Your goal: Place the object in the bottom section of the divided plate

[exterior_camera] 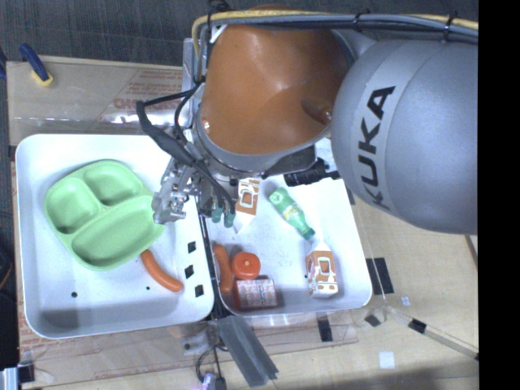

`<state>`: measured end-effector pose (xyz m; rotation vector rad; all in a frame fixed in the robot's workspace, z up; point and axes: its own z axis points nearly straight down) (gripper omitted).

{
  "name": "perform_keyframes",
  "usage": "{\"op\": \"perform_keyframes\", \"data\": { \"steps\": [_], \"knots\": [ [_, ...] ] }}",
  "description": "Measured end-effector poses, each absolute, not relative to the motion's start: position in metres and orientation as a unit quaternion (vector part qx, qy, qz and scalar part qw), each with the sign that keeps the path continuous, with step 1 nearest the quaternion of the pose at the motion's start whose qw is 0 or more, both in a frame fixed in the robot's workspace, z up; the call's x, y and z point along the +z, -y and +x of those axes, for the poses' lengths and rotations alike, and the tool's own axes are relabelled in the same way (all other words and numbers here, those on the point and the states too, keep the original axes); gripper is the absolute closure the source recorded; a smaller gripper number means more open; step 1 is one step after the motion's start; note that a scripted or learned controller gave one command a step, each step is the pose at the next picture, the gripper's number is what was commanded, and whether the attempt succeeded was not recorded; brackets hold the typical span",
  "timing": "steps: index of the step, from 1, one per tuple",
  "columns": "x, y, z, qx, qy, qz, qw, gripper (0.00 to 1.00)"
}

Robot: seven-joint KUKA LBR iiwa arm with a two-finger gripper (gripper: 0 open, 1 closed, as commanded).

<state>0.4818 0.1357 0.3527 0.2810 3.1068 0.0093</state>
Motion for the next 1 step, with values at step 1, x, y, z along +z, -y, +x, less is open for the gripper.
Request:
{"op": "perform_keyframes", "data": {
  "steps": [1],
  "knots": [
    [0.3527,-0.1360,0.4818,0.0030,-0.996,0.090,0.011,0.00]
  ]
}}
